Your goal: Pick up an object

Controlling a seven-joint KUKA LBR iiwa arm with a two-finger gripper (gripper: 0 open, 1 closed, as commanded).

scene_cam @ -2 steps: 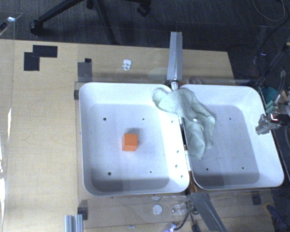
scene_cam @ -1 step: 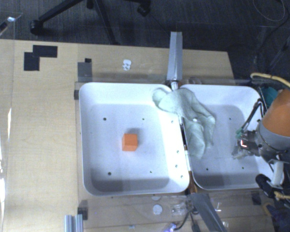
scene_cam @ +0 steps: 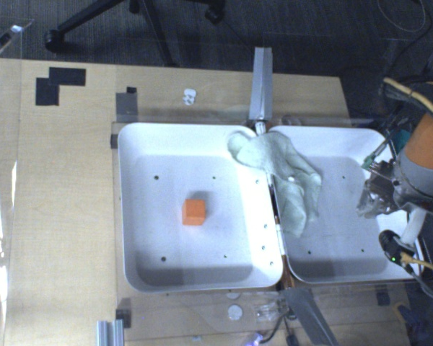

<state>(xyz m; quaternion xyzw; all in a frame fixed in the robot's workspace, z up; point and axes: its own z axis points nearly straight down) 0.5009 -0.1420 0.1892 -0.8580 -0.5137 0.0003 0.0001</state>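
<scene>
An orange cube lies on the floor of the left bin, a little left of its middle. A pale green cloth is draped over the divider between the two bins, with most of it in the right bin. My gripper hangs over the right edge of the right bin, well to the right of the cloth and far from the cube. Nothing shows between its fingers.
A grey metal post stands behind the bins at the divider. Black tape marks lie on the wooden bench at the far left. Cables run along the right side by the arm.
</scene>
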